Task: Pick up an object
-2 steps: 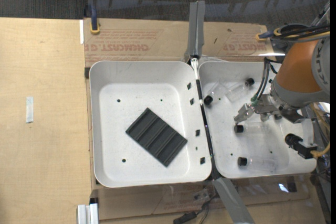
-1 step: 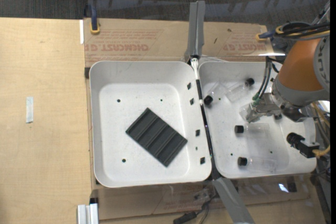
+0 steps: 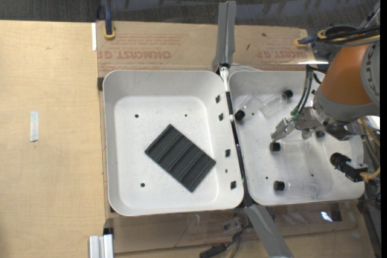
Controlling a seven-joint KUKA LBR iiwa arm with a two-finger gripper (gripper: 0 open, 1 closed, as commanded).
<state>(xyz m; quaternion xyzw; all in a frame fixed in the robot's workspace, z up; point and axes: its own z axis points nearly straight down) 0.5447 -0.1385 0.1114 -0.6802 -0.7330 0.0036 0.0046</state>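
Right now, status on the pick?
Gripper low over right bin, nothing seen between fingers. Dark ribbed block lies in left bin, untouched. Nothing blocking it.

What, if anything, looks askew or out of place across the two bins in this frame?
Little stands out. The dark ribbed panel lies flat in the left bin, turned at a diagonal to its walls. The claw is over the right bin, among several small black pieces scattered loosely. Nothing looks spilled or broken.
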